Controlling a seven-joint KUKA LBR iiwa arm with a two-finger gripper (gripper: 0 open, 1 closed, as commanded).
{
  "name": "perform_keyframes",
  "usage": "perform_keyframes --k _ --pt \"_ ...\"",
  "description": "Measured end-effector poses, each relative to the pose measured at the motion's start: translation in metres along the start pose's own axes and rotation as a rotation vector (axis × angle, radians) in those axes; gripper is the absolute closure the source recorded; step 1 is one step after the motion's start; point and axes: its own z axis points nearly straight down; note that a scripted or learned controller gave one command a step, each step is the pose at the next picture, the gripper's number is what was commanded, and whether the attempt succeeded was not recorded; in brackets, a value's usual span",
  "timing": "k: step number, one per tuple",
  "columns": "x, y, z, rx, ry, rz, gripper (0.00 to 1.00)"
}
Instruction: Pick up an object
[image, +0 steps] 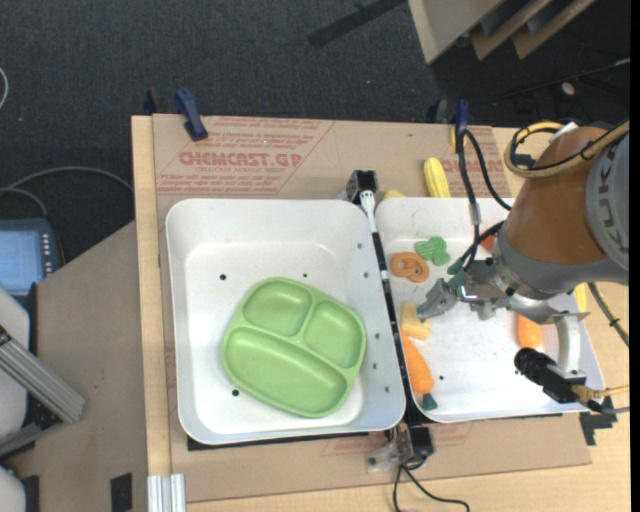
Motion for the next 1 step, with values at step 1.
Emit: perform_keyframes --k 1 --pt "0.0001 -0.0006 0.0 0.001 0.001 0.0 0.0"
